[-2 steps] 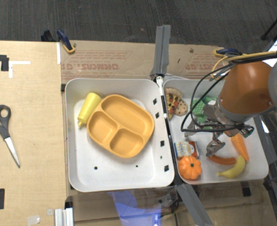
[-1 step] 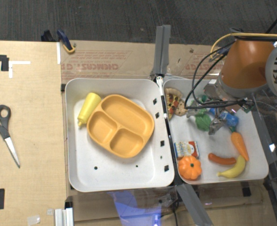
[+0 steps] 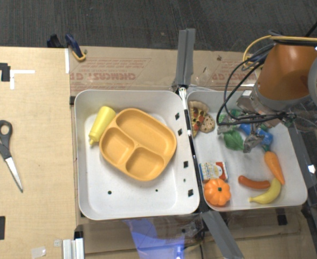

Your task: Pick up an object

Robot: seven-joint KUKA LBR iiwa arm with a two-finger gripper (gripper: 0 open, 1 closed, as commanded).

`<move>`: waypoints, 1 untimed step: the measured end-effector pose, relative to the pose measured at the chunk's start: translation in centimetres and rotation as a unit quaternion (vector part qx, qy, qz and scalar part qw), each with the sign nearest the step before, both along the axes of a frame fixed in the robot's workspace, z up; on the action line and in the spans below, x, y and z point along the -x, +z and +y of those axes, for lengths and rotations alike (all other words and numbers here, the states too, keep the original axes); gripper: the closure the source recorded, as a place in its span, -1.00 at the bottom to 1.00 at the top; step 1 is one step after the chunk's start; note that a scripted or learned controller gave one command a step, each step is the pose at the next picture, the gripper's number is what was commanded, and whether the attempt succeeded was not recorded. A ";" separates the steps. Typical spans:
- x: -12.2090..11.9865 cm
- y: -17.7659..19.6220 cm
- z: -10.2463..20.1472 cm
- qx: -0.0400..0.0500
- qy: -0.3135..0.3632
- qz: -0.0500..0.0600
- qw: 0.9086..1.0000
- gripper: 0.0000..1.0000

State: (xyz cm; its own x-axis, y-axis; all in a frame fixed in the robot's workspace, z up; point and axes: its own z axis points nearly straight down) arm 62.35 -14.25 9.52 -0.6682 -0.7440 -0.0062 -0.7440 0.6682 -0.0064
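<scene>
**A:** Where are the jaws right now?

**B:** Low in the right bin, over its upper middle, just beside a green toy and a blue one. Whether they're wide or closed I cannot tell — the wrist and cables cover too much.

**A:** So which object would you go for?

**B:** The green toy looks the likeliest, lying touching or nearly touching the metal tip. It reads as moulded plastic — light and stiff, I'd guess, with a lumpy skin that should grip fairly well. I'd take it across its narrower middle.

**A:** And farther out?

**B:** A carrot slants below, then a red sausage and a banana near the front wall — all smooth and rounded, probably prone to rolling out of a pinch. A small pumpkin sits in the front corner. The left bin holds an orange tray and a yellow bottle.
</scene>
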 end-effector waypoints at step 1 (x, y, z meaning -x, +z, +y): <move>3.0 -0.1 -3.7 0.000 0.015 0.002 1.000 -1.00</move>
